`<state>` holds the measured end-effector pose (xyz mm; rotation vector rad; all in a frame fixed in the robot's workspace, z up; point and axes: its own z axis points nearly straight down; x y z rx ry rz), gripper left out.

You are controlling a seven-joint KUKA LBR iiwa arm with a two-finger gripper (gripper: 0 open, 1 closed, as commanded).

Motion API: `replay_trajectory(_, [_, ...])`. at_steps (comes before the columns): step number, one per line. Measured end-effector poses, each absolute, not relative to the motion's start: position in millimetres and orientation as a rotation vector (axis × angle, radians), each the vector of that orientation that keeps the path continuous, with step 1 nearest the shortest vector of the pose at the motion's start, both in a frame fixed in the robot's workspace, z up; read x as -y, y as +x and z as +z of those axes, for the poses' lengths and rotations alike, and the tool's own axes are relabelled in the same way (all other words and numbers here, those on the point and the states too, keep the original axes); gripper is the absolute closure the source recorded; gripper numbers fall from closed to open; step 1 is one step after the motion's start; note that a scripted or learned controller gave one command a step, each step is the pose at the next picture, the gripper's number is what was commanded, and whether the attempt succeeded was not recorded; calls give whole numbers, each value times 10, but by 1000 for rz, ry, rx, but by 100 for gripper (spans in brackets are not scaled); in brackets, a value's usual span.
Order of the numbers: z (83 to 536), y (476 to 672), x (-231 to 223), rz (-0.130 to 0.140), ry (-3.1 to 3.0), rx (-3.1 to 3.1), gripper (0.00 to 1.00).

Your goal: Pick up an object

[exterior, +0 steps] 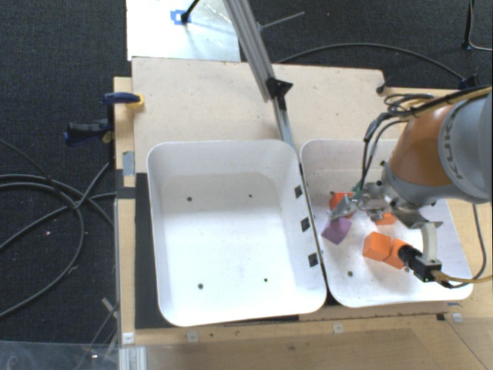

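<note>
Camera view, right bin (431, 291). I have the end effector (348, 204) low over the bin's left half, near the wall it shares with the left bin (231, 230). A purple block (337, 230) lies just below it, toward the desk's front edge, nearly touching; a small orange piece (337, 200) sits at its tip. I cannot tell how wide the end effector stands, nor whether it has hold of anything. A larger orange block (383, 248) lies toward the front-right corner.

Two bins are set side by side on the bench (231, 99) — the left bin (231, 160) at frame centre, the right bin (339, 291) at lower right. In the right bin, several blocks (377, 247) are clustered — beneath the gripper (348, 205).
</note>
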<state>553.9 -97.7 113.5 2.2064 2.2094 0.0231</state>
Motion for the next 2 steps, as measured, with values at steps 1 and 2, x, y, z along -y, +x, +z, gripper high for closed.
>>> replay_trajectory(1, [933, 5905, 787, 13, 2206, -2226, 0])
replay_trajectory(2, [1018, 5875, 804, 4, 2209, -2230, 100])
